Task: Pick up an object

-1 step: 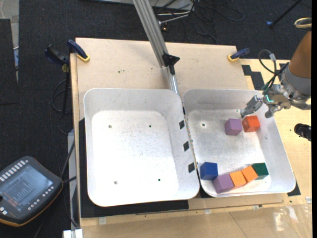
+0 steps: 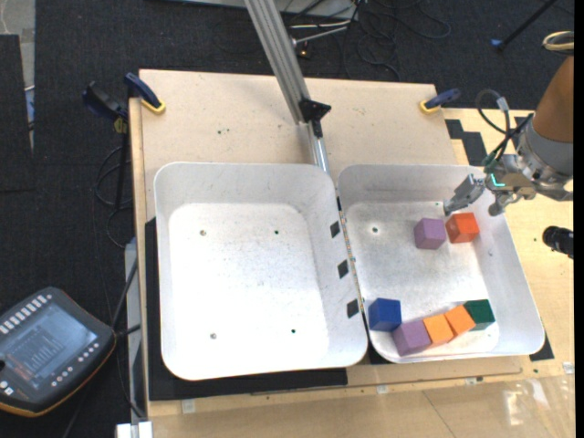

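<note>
One fixed camera looks down at a slant from above the table's [image 2: 274, 117] near edge, far enough back to take in both white bins [image 2: 246, 272], the whole tabletop and dark floor [image 2: 73, 26] to the left and far side.

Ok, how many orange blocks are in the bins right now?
2, both in the right bin. One orange block sits near the far right, beside the gripper. The other orange block is in the near-edge row, between purple and green.
</note>
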